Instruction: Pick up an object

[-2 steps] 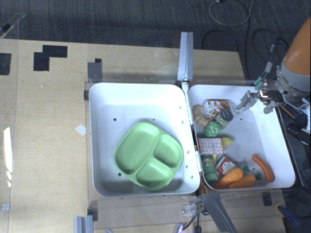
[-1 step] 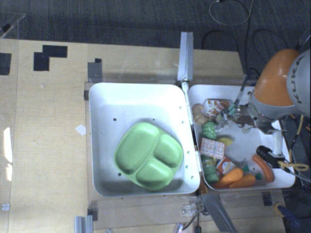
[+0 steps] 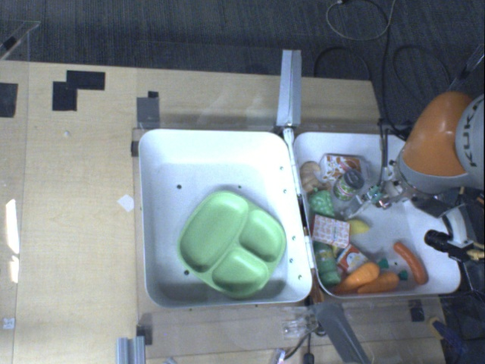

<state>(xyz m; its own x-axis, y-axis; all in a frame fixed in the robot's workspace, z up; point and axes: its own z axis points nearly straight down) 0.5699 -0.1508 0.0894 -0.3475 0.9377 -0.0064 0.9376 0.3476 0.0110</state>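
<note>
My gripper point(image 3: 356, 197) hangs low over the right bin point(image 3: 439, 283), reaching in from the right beneath the orange wrist band. Its tip sits among the small items in the bin's upper middle, beside a clear round object point(image 3: 346, 187) and above a yellow piece point(image 3: 358, 226). Around it lie a red and white packet point(image 3: 340, 163), a checkered packet point(image 3: 330, 230), a green item point(image 3: 321, 202), two orange carrots point(image 3: 369, 277) and a red sausage point(image 3: 410, 262). I cannot make out anything between the fingers.
The left bin point(image 3: 163, 165) holds a green divided plate point(image 3: 232, 243) lying toward its front. A metal divider post point(image 3: 289, 89) stands between the bins at the back. Cables trail over the dark floor behind the bench.
</note>
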